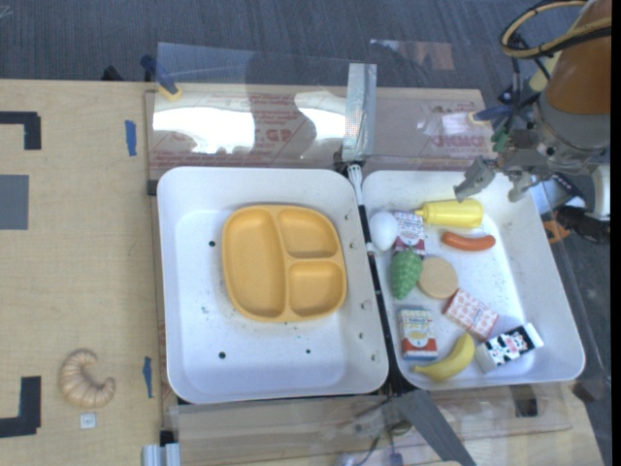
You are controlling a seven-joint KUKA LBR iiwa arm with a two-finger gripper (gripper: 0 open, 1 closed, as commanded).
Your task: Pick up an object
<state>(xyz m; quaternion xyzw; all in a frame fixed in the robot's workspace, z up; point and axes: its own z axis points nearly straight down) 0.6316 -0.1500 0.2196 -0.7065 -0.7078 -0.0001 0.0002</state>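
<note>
The gripper [497, 176] hangs over the top edge of the right white plastic bin [553, 289]. Its two grey fingers [475, 178] are spread apart, and nothing is between them. The grey arm with its orange band [580, 81] comes in from the right and is cut off by the picture's edge.

Just below the gripper lies one yellow plastic bottle [452, 214] on its side. Under it is one orange toy sausage [468, 243]. Near these sit one white egg [384, 229], one small red and white packet [409, 232], one bumpy green toy vegetable [406, 274] and one round tan cookie [439, 279]. Lower down are one pink checked packet [471, 312], one small carton with a picture [416, 331], one yellow banana [448, 360] and one black and white carton [508, 347]. The labels are too small to read.

The left white plastic bin [184, 357] holds one yellow plate with three parts [284, 261]. One tan croissant [85, 377] lies on the wooden bench [68, 260], well apart from the bins.
</note>
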